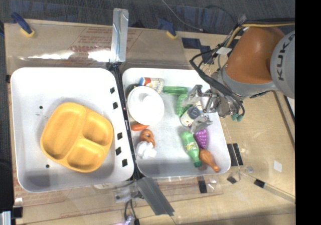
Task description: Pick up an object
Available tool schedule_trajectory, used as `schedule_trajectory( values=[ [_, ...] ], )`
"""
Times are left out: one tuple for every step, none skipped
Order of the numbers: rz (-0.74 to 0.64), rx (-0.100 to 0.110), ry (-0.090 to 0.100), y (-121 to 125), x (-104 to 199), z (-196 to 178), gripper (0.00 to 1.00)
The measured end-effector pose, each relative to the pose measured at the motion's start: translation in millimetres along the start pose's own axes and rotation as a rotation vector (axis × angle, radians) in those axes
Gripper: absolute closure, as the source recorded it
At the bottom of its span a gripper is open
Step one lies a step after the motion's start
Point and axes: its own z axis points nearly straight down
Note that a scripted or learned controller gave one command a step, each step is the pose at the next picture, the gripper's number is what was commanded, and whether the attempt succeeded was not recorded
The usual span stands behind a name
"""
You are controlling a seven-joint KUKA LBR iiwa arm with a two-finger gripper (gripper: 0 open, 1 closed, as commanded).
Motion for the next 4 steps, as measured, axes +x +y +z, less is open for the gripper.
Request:
schedule_trajectory(
  values=[
    [0.18,0.0,-0.005,-6.3,62.9,100.8,0.0],
    [0.171,0.0,-0.008,-4.2,60.1,90.6,1.0],
    [0.298,0.001,-0.008,-12.7,37.5,-68.2,1.0],
    [0.348,0.0,-0.004,30.5,31.4,-84.4,1.0]
  ],
)
